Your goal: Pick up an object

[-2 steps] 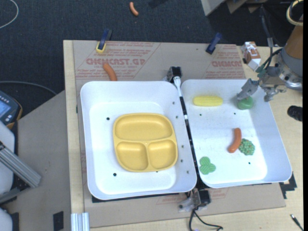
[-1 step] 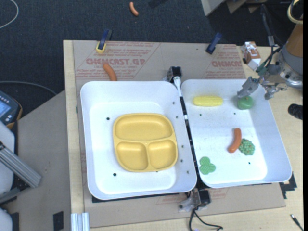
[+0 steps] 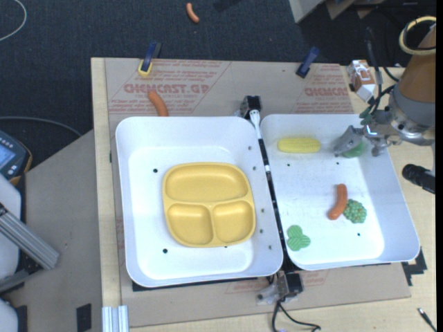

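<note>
We see the gripper (image 3: 354,142) low at the right bin's (image 3: 387,251) far edge, fingers closed around a green piece (image 3: 354,151). Corn (image 3: 299,144) lies beside it; sausage (image 3: 337,201) and broccoli (image 3: 356,211) sit mid-bin.

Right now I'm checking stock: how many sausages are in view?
3: one in the right bin beside the broccoli, at; one on the board above the left bin, at; one on the floor, at. Others may be hidden.
</note>
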